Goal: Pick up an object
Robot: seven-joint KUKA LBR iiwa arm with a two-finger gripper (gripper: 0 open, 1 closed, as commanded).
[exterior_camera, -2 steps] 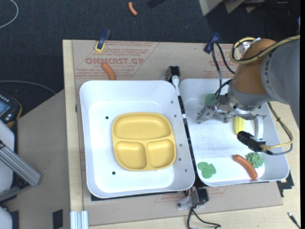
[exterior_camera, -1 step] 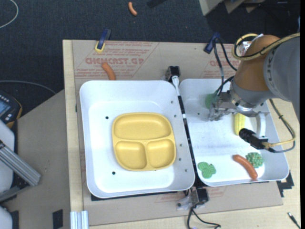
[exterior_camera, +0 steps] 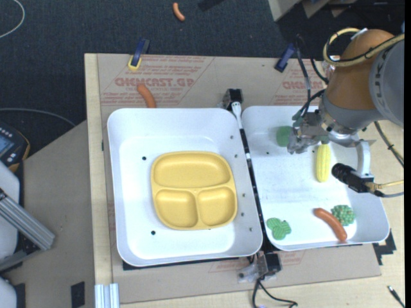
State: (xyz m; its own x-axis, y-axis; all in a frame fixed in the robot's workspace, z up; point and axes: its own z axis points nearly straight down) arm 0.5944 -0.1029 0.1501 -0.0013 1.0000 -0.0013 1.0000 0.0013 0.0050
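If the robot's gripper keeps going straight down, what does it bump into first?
Probably the round green toy vegetable beside the gripper, or else the right white bin's floor; depth is hard to judge here.

You're looking at an arm (exterior_camera: 379, 76) with a rounded grey shell and a broad orange band (exterior_camera: 353, 76) wrapping it above the wrist. A thin yellowish cable loops over the top of that band, and dark cables trail along its side. Below sits a grey metal gripper (exterior_camera: 302, 143), with a black cylindrical fitting (exterior_camera: 350, 177) jutting off a pale bracket.
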